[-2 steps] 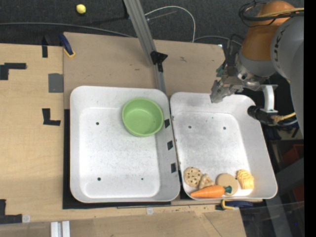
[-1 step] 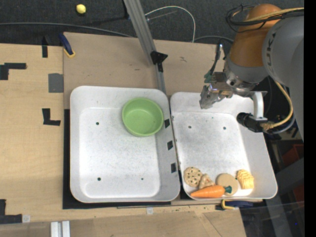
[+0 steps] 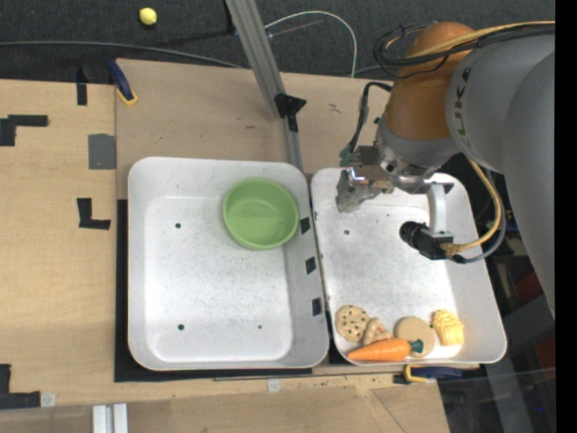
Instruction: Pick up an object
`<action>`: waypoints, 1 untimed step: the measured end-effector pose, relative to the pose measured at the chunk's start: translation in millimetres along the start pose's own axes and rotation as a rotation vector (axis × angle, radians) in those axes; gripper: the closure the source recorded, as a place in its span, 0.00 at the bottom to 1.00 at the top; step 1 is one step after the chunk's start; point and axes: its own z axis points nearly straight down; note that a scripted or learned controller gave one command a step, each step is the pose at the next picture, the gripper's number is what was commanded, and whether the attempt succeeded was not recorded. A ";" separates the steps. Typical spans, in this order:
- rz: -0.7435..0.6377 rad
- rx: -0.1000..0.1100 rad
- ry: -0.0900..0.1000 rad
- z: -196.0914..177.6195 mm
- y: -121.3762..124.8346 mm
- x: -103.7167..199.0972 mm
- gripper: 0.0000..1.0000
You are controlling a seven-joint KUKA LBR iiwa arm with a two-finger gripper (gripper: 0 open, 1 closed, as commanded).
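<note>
My gripper [image 3: 350,193] hangs over the far left part of the right bin [image 3: 388,251], near its back rim. At that bin's near edge lie an orange carrot [image 3: 386,350], a round cookie [image 3: 351,321], a tan bun [image 3: 415,331] and a yellow piece [image 3: 447,327]. They sit well below the gripper in the view, apart from it. A green bowl [image 3: 261,213] rests upright in the left bin [image 3: 171,269], toward its far right corner. Nothing is visible between the gripper's tips.
A grey metal pole [image 3: 261,57] slants down to the bins' shared back corner. The arm's grey body and orange band [image 3: 433,70] cover the right bin's far right side. A small yellow ball [image 3: 148,15] lies on the dark floor beyond the bench.
</note>
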 end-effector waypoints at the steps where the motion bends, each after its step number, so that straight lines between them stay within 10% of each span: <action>1: 0.001 0.001 -0.001 3.0 -31.1 42.9 1.00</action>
